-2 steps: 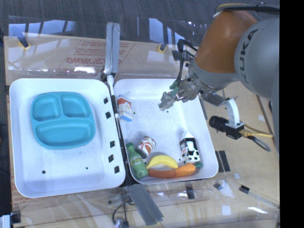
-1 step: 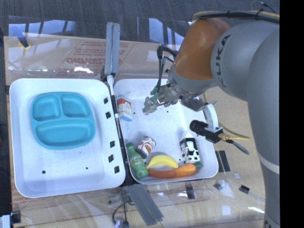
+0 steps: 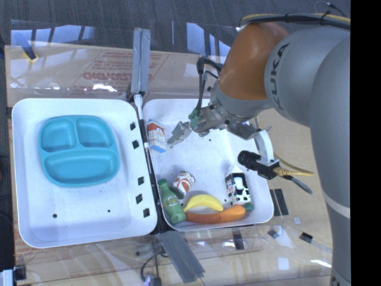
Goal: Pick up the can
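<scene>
Arm [image 3: 297,70]: mine, grey with an orange band, reaching in from the right across the right bin. Desk [image 3: 71,70]: pale wood under clear sheeting, bearing both bins. Left bin [image 3: 24,177]: white, shallow, holding one blue divided plate [image 3: 77,149]. Right bin [image 3: 202,159]: white, shallow, holding everything else. Tool [image 3: 178,133]: mine, low over the upper left part of the right bin, tips toward the bin's left wall; whether it is released or clenched I cannot tell from this angle, and I see nothing between its tips. Carrot [image 3: 215,215] and banana [image 3: 202,204]: lying together along the bin's near wall. Green bottle [image 3: 169,200]: near left corner, beside the banana. Black-and-white carton [image 3: 238,190]: near right corner. Small carton [image 3: 156,136]: red and white, against the left wall, just beside the tool's tips. Can [image 3: 183,182]: red and white, on its side in the near half of the bin, just above the banana and near the green bottle; it lies nearer the camera than the tool and apart from it. Handling, as I judge it: light, stiff, smooth-walled, liable to roll; I would take it across the round body at mid-length, tips clear of the banana.
</scene>
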You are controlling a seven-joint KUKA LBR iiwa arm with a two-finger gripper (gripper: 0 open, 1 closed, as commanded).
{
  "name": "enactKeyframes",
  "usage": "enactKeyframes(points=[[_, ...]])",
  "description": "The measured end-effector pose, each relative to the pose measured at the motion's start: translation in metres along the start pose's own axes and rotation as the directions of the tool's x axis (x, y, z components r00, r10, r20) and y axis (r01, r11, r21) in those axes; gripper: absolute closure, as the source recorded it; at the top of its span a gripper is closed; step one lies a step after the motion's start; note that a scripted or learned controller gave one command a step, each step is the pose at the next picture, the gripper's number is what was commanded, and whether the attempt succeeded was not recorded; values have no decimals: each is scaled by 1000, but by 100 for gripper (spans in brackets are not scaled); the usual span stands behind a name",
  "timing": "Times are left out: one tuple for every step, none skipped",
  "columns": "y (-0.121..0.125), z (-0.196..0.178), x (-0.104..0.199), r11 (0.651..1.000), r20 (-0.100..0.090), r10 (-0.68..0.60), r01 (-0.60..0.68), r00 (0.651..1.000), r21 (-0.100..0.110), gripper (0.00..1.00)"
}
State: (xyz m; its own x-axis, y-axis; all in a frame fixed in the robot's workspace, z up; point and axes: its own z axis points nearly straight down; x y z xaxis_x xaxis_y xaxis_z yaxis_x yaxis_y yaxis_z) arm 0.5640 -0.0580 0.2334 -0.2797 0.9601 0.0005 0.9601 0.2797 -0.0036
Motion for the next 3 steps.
enactKeyframes(points=[[-55,125,-33,998,-2,68,-68,998,1,0],[-68,141,-28,998,5,58,-58,998,-7,0],[-68,133,-26,999,1,52,-52,999,-3,100]])
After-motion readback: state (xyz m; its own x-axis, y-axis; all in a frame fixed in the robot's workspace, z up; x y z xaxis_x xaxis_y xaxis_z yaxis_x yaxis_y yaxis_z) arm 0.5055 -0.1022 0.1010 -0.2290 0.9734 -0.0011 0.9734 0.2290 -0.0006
